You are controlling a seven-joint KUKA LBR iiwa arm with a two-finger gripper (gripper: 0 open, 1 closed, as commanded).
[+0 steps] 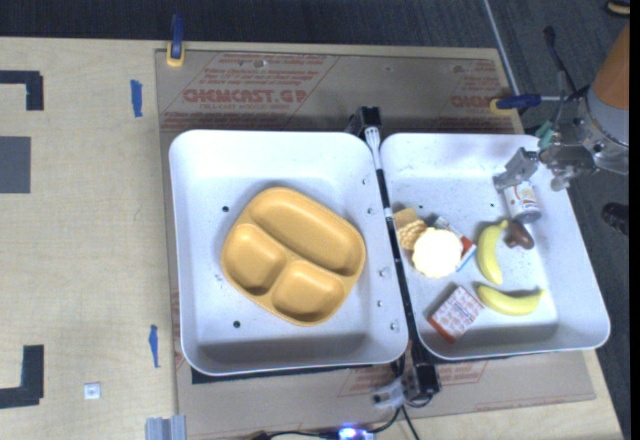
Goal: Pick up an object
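yellow tray (290, 253) in left bin (195, 168), bananas (500, 273) right

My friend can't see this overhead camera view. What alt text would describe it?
A robot arm's pincer hangs over the right white bin, above two bananas, a round white item and a small red box. The left bin holds a yellow divided tray.

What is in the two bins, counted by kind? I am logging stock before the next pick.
Yellow divided tray: 1
Bananas: 2
Red and white packet: 1
Round white item: 1
Tan snack piece: 1
Small can or bottle, near the gripper: 1
Total: 7
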